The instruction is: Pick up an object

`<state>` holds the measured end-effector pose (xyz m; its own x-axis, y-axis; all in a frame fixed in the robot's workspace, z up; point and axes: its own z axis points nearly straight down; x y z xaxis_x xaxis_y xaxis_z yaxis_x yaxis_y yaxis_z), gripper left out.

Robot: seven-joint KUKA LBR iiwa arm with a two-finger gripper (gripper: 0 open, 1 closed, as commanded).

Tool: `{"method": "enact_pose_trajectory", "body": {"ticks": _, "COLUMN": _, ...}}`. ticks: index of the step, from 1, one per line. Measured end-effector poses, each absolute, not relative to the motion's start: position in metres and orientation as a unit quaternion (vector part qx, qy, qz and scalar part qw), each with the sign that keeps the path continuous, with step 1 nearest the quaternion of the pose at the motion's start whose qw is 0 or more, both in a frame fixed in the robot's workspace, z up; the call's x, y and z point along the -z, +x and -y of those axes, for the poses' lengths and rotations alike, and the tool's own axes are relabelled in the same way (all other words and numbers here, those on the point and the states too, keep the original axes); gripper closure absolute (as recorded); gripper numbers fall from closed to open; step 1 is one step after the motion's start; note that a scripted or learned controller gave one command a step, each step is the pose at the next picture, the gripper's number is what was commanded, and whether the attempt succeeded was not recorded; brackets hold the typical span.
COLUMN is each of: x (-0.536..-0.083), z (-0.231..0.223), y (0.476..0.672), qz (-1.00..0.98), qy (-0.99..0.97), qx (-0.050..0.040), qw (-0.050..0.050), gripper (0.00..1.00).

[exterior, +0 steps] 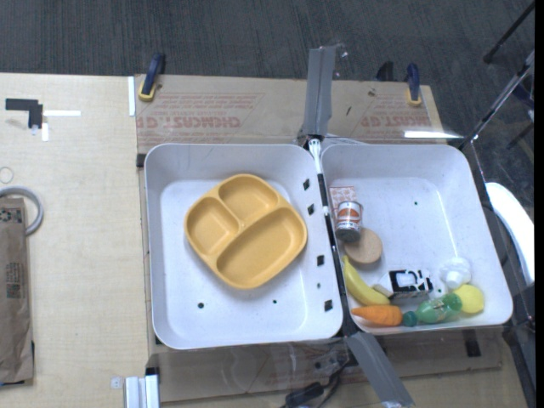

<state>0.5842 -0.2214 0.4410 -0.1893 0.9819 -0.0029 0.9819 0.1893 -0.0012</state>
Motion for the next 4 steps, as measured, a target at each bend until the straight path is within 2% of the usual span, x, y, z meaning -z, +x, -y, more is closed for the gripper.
{"method": "enact_pose_trajectory", "body": {"ticks": 1, "x": -0.441, "z": 0.221, "y": 0.58, "qz": -0.774, "qy": 0.634, "qx": 0.0015, "qw": 0.0, "gripper": 1.0}}
{"method": "enact_pose_trajectory", "body": {"ticks": 2, "x": -0.441, "z": 0.222, "y": 0.573, "qz": -0.877, "qy": 0.48, "qx": 0.001, "qw": 0.0, "gripper": 1.0}}
{"method": "enact_pose_trajectory", "body": {"ticks": 3, "x": -0.441, "z": 0.222, "y": 0.589, "qz": -0.858, "qy": 0.513, "qx": 0.0008, "qw": 0.001, "gripper": 1.0}}
{"method": "enact_pose_trajectory", "body": {"ticks": 4, "x": -0.442, "z": 0.222, "y": 0.58, "qz": -0.911, "qy": 0.413, "qx": 0.0009, "qw": 0.001, "gripper": 1.0}}
